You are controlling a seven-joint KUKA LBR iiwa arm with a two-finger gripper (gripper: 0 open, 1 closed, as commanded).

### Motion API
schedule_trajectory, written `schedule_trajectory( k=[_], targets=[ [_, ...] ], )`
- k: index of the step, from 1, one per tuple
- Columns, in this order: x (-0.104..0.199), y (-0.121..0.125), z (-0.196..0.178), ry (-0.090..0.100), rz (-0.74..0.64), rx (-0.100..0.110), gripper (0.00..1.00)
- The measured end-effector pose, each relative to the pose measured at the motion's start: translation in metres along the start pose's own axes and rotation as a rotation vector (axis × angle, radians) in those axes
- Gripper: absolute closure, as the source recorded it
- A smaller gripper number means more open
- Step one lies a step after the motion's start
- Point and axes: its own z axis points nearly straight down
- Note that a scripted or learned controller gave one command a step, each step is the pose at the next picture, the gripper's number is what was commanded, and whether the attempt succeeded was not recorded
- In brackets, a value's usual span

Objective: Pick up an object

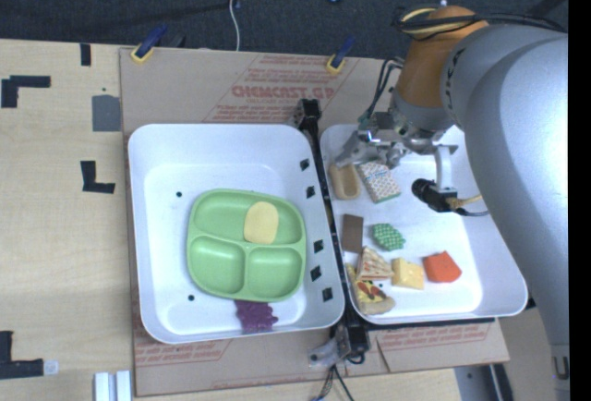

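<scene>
Underneath, cardboard sheet (268, 80) on wooden bench (55, 233)

Light green divided plate (222, 270) carries a pale yellow piece (261, 223); a purple cluster (256, 315) sits below it in the white left bin (157, 205). Over in the white right bin (489, 279): an orange-red block (442, 267), a green dotted piece (389, 236), a yellow wedge (407, 273), a brown bar (352, 232), a checked packet (378, 181).

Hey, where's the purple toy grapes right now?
The purple grapes lie in the left bin, at its near edge, just below the green divided plate that carries a yellow piece.
</scene>
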Motion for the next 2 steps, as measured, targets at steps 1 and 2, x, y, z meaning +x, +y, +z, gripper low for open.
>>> schedule_trajectory(
  k=[1, 2],
  targets=[
    [-0.0001, 0.0002, 0.0000, 0.001, 0.001, -0.001, 0.00],
    [-0.0092, -0.0063, 0.0009, 0.011, 0.000, -0.005, 0.00]
  ],
)
